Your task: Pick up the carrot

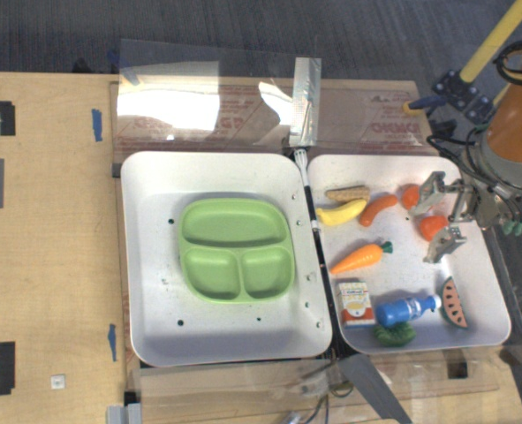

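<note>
The carrot (358, 258), orange with a green top pointing right, lies on its side in the middle of the right bin (490, 272). My gripper (429, 229) hovers to the carrot's right, near the bin's right side, about a carrot's length away from it. Its two fingers (443, 244) are spread apart and open. A small round orange-red piece (433, 227) lies on the bin floor in the gap between them; I cannot tell if they touch it.
Around the carrot lie a banana (342, 212), a brown stick (347, 193), an orange-red sausage shape (380, 208), a juice carton (356, 302), a blue bottle (406, 308) and a watermelon slice (455, 304). The left bin holds a green divided plate (238, 247).
</note>
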